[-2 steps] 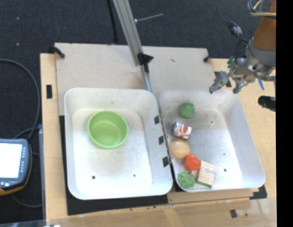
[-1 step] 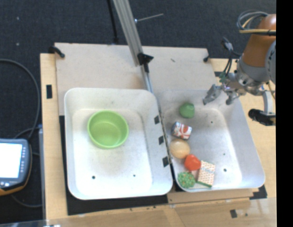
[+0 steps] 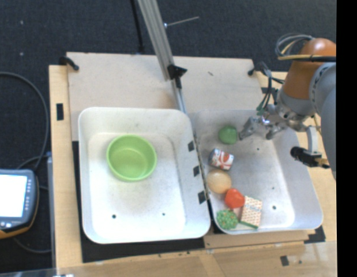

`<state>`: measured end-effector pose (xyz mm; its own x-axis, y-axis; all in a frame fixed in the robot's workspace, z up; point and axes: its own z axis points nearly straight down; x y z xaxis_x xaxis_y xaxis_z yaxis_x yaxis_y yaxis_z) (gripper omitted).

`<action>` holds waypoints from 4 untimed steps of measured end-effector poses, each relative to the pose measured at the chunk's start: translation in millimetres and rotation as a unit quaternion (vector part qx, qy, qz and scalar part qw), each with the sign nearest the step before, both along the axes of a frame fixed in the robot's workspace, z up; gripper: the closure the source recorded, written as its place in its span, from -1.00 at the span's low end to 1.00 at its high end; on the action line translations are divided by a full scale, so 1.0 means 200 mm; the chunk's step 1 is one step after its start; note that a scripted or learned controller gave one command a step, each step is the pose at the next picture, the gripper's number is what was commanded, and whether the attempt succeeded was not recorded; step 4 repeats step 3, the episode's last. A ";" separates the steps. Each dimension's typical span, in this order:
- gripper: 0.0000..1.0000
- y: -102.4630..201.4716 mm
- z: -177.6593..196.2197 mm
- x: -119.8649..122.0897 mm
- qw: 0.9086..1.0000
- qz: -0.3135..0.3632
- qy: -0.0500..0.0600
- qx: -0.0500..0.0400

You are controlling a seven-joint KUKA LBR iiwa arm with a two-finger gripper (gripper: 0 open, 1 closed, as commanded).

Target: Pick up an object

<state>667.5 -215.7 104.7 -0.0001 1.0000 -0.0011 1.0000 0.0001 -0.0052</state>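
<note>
No text, brand, number or sign could be read anywhere in the frame. The small can, lying in the right bin near the middle of the frame, carried a red and white label, but its printing was too small and blurred to make out. The flat packet at the lower right of the frame showed a pale checked pattern with no legible words. The lit screen at the lower left edge glowed plain white, with nothing on it that could be read.
</note>
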 end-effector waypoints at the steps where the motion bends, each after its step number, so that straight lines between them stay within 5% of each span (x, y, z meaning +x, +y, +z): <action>1: 1.00 -0.01 0.08 0.01 1.000 0.001 -0.005 -0.002; 3: 1.00 -0.06 0.66 0.11 1.000 0.002 -0.007 -0.001; 4: 1.00 -0.06 0.66 0.11 1.000 0.002 -0.007 -0.001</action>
